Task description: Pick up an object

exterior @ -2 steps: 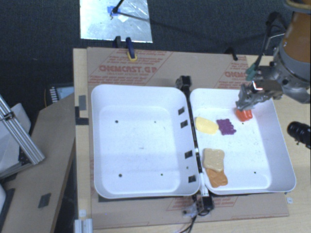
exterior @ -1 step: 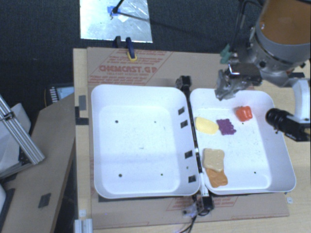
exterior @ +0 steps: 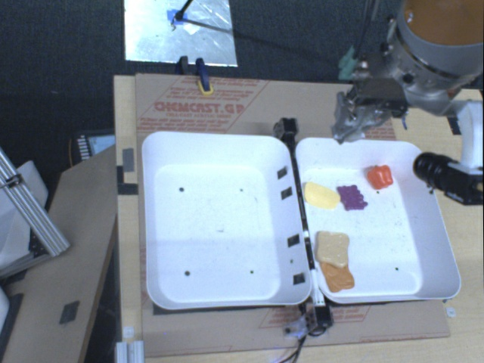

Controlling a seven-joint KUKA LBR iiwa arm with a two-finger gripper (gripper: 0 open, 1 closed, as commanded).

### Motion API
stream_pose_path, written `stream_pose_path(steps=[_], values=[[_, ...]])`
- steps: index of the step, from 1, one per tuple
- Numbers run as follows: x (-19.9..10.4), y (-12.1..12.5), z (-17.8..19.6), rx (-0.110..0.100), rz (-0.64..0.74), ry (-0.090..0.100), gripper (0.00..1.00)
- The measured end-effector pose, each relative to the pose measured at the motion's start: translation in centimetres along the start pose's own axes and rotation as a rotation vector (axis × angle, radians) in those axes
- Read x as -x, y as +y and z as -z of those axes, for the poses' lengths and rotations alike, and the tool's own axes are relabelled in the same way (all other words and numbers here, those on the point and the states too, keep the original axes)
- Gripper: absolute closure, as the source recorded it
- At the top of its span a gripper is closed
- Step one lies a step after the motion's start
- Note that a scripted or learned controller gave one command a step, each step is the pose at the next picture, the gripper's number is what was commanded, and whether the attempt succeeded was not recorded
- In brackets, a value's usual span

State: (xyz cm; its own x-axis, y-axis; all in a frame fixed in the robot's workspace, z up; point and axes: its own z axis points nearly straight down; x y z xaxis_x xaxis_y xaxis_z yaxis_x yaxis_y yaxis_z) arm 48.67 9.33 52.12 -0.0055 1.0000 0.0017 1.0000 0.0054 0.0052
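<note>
So the right-hand bin (exterior: 435, 255) is where all the stuff is. Using that bin as the reference: there's a yellow piece (exterior: 321, 196) near its left wall, a purple grape-looking bunch (exterior: 352, 197) just beside that toward the middle, and an orange-red thing (exterior: 380, 176) further toward the far right part. Closer to the near left corner sits a tan slice of bread (exterior: 333, 248), touching or slightly overlapping an orange piece (exterior: 339, 277) right in front of it.

The gripper (exterior: 349, 131) hangs over the bin's far rim, up near its far left corner, well apart from every object and with nothing in it. Can't tell if it's spread or closed from here, the tips are just a grey blur.

The left bin (exterior: 151, 203) sits right alongside on the tabletop (exterior: 128, 172).
</note>
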Motion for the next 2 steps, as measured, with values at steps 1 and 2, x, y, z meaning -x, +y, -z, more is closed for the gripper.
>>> stream_pose_path(steps=[1, 2], values=[[0.1, 0.0, 1.0, 0.000, 0.003, 0.000, 1.00], [0.0, 0.1, 2.1, 0.002, 0.008, 0.001, 1.00]])
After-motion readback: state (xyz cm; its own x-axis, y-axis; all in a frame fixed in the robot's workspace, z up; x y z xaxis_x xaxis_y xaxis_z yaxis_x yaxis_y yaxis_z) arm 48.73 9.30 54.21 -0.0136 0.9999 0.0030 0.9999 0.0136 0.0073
